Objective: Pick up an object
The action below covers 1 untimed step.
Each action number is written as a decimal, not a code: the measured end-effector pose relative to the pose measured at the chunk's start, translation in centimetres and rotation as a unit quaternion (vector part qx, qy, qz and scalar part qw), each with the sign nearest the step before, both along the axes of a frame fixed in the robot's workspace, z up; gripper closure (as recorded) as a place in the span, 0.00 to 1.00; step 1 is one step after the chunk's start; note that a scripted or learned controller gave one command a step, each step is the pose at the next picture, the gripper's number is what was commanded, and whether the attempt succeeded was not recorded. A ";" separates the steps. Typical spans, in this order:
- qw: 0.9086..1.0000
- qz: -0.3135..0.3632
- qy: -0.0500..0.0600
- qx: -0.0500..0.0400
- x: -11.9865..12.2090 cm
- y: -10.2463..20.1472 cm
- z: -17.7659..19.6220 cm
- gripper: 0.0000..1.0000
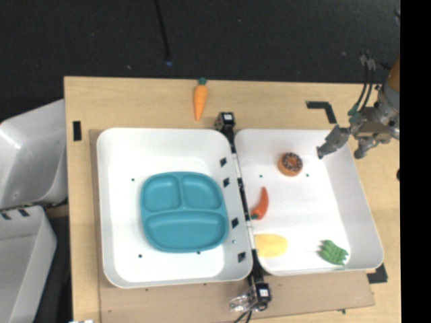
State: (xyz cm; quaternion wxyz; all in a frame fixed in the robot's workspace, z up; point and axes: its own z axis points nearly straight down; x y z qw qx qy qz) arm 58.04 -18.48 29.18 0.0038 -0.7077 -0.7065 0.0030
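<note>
While the gripper [349, 142] hangs over the right bin's [350, 180] far right rim, fingers spread and holding nothing, the doughnut [291, 163] lies near the far edge, the green toy [333, 252] in the near right corner.

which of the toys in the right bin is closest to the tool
The round donut. It lies at the bin's far end, just left of the tool; the red pepper, yellow piece and green piece lie farther off.
</note>
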 end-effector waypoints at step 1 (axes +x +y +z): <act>1.000 0.001 -0.005 -0.001 0.2 0.0 0.6 0.00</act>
